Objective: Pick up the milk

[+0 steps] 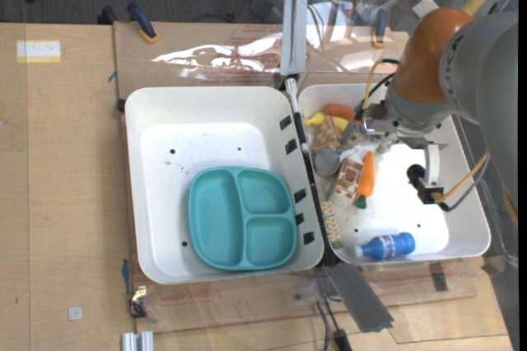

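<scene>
I see the milk point(349, 180) lying in the right bin point(469, 238), touching the carrot point(366, 175). My pincer point(375, 133) hangs just above the milk, likely lining up a grasp; how wide it's open I cannot tell.

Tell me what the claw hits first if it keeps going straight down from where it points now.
Probably the milk carton, with the carrot lying against its right side. The claw hangs just above them in the right bin, though depth is hard to judge from this slant.
</scene>
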Robot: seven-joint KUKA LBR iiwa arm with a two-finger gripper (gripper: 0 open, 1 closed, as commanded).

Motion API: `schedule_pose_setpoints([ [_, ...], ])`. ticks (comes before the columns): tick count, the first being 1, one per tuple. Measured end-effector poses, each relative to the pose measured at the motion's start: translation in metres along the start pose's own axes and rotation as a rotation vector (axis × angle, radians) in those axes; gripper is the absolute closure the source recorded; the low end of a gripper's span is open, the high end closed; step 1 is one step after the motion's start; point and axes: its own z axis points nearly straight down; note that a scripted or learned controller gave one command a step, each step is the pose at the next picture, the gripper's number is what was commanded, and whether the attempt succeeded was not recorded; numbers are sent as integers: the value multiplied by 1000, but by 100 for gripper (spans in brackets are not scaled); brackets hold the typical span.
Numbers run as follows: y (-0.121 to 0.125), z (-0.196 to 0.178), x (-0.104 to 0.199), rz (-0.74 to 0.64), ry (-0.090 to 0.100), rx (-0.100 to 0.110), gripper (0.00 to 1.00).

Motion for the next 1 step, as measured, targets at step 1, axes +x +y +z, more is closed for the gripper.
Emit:
schedule_pose_setpoints([
  [1,-74,-1,-22,63,-1,-4,0],
])
